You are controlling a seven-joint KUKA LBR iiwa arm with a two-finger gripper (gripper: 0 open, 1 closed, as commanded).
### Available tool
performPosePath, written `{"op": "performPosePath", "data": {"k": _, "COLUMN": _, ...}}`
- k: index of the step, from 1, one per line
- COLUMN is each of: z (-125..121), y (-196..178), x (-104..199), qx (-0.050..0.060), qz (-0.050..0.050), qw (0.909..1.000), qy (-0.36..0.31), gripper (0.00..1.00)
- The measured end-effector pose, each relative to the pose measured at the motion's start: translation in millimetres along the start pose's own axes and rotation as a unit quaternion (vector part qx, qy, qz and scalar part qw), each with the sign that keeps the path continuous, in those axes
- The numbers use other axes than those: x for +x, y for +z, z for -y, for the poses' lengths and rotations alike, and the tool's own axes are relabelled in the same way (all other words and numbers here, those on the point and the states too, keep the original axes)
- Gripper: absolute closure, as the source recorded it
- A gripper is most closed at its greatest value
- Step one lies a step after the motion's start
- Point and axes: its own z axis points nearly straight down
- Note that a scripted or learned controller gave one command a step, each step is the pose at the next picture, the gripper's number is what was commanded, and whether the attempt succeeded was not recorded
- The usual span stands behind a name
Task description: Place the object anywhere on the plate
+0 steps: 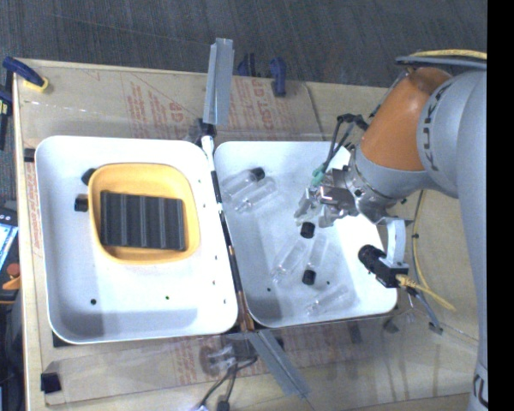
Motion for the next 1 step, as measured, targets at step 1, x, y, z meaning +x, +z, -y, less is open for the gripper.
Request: {"op": "performPosePath", "data": {"k": 1, "z": -56.2, "y": -48.1, "x": 44.6, "qx": 0.0, "qz": -0.001, "qw": 0.9995, "qy": -0.031, "gripper": 1.0}}
